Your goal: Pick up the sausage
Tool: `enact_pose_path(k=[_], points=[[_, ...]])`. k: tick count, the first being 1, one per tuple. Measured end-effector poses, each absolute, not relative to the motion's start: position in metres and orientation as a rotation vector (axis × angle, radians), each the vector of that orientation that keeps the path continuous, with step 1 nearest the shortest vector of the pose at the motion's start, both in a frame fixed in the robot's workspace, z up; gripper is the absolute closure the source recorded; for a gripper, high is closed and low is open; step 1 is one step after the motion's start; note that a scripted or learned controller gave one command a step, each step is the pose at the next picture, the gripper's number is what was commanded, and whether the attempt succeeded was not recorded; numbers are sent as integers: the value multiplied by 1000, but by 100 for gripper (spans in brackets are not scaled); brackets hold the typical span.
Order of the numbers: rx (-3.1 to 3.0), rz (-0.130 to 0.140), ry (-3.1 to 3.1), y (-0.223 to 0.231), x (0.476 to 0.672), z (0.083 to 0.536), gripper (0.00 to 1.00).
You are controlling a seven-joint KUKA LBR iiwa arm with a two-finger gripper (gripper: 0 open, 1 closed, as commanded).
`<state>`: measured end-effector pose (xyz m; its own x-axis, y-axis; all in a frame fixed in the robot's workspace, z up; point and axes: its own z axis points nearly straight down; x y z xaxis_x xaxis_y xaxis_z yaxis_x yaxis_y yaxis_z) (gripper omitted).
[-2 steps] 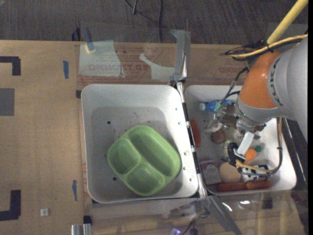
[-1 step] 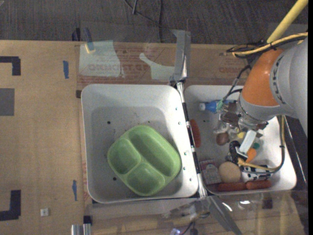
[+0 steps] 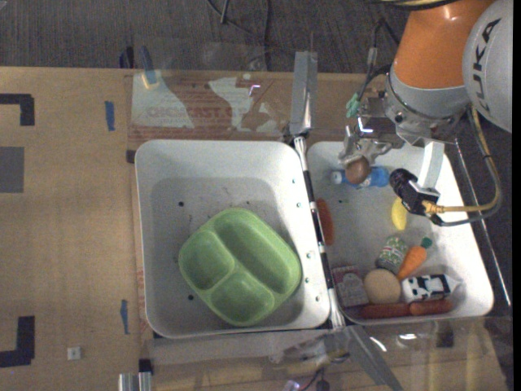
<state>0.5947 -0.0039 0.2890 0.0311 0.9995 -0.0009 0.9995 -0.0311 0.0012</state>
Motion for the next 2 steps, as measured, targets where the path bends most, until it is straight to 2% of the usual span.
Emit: enact_pose_path(k=[1,2], points=[[2254,0,2186,-4,595,289,0],[2053,0,2378,-50,567,184,0]])
